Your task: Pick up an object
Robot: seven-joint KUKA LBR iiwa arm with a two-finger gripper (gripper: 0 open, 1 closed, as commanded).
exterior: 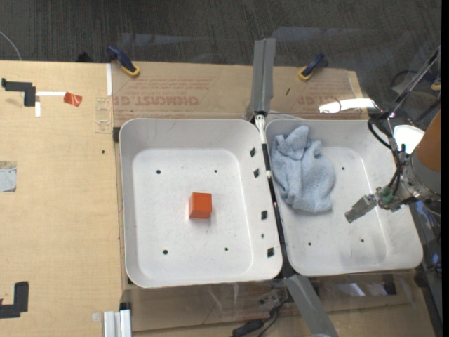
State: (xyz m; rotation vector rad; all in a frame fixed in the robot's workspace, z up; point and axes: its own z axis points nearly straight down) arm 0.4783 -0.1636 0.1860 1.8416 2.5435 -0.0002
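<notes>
An orange-red cube (200, 206) rests on the floor of the left white bin (140, 258), a little below its middle. A crumpled light blue cloth (303, 168) lies in the upper left part of the right white bin (351, 262), against the wall by the divider. My gripper (361, 208) hangs low over the right bin, to the right of the cloth and slightly below it, pointing left. It stands apart from the cloth, and nothing shows in it. The grey arm (426, 161) enters at the right edge.
Brown cardboard (182, 90) lies behind the bins, held by two clamps (125, 62) (311, 67). A wooden tabletop (56, 209) runs along the left. A grey strut (264, 76) stands between the bins at the back. Cables (396, 128) hang near the arm.
</notes>
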